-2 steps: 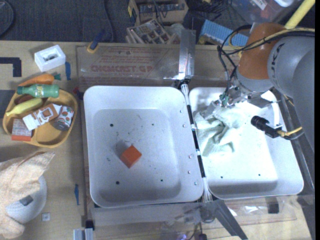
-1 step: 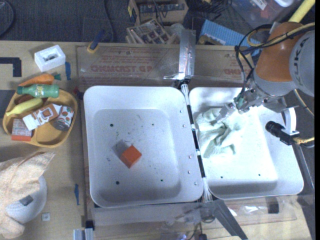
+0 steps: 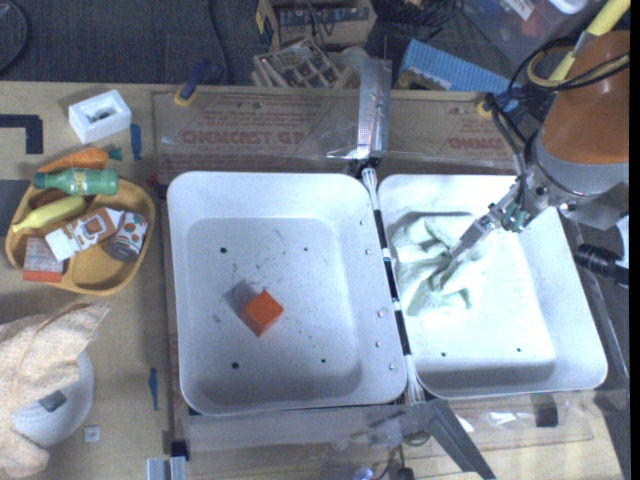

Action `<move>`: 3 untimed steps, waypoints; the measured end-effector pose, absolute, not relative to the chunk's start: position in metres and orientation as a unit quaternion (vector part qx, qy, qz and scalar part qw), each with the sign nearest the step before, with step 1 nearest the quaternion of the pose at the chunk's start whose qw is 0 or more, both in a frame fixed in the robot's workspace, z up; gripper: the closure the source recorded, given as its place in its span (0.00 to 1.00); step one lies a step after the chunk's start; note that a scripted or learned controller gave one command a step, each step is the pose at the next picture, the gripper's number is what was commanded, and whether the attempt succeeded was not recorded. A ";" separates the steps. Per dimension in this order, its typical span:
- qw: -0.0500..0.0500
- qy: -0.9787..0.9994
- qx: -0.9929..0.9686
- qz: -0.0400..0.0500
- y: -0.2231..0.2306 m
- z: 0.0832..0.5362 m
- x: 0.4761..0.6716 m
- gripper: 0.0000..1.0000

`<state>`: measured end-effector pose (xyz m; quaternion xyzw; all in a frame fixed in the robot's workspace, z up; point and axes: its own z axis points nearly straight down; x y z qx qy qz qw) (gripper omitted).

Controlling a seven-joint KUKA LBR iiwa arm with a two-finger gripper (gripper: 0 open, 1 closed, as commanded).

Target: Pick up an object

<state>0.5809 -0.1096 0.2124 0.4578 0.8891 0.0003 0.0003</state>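
Observation:
An orange block point(image 3: 264, 312) lies in the left white bin point(image 3: 200, 208), a little left of its middle, with a grey shadow beside it. In the right bin point(image 3: 560, 358) a pale green, crumpled soft thing point(image 3: 447, 295) is spread over the left half of the floor. My gripper point(image 3: 455, 258) reaches in from the upper right on a slant. Its tip is down at the pale green thing, and whether it touches is unclear. The grey wrist and orange band point(image 3: 590, 118) hang over the bin's far right corner.
The ridge point(image 3: 390, 268) between the two bins runs just left of the gripper tip. Outside the bins on the left are a yellow bowl point(image 3: 95, 273) of toy food, a white box point(image 3: 100, 115) and a beige cloth point(image 3: 40, 368). Cables hang at the right.

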 end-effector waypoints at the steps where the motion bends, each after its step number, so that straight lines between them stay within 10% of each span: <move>1: 0.008 0.888 0.460 0.003 -0.107 0.091 0.619 0.00; 2: 0.010 0.887 0.461 0.004 -0.108 0.103 0.621 1.00; 3: 0.002 0.883 0.469 0.000 -0.070 0.193 0.632 1.00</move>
